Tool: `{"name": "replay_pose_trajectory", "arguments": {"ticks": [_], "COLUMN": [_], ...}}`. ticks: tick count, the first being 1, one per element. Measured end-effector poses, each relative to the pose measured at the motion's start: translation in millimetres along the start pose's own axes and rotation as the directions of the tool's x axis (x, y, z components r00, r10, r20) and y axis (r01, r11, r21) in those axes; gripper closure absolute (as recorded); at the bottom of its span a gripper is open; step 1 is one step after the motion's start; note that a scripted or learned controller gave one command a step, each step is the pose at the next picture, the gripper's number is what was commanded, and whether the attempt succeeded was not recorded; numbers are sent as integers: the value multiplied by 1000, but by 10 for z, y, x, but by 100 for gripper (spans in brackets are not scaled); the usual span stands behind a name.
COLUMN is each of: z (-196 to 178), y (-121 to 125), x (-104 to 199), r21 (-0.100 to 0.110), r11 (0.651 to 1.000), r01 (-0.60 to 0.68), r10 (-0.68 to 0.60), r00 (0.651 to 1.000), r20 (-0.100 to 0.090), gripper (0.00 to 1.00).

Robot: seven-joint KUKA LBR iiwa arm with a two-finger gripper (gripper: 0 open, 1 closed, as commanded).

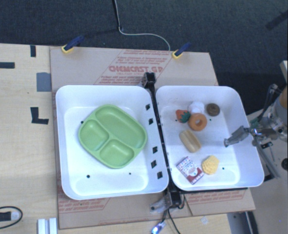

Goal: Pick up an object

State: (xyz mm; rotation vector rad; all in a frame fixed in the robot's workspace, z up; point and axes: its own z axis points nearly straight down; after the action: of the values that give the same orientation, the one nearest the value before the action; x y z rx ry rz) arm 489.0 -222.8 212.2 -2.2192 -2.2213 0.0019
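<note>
Most of the arm was cut off at the frame's right edge, so what showed of the gripper (234,139) was a grey finger-like part reaching over the right rim of the right bin (231,97); whether the claw stood wide or narrow could not be told, and nothing was visible between its fingers. A small white object (196,106) in the far part of that bin was too blurred to identify, and the red item (182,115) just left of it was hard to make out. Beside them lay a brown doughnut (198,122), touching the red item, with a smaller dark ring-shaped piece (212,109) near the bin's far right. A tan bread roll (189,141) lay near the bin's middle, and toward the near rim sat a yellow corn-like piece (210,165) and a red-and-white packet (189,170), just beside each other. The left bin (70,101), touching the right bin along its left wall, held a green divided plate (112,136), lying flat and turned at an angle.
</note>
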Motion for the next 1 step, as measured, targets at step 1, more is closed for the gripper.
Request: {"name": "replay_pose_trajectory", "arguments": {"ticks": [1], "z": [1313], "y": [384], "x": [432], "r21": [-6], "r11": [1000], "r01": [1], "r10": [-1], "r00": [1000], "r20": [1], "gripper": [0]}}
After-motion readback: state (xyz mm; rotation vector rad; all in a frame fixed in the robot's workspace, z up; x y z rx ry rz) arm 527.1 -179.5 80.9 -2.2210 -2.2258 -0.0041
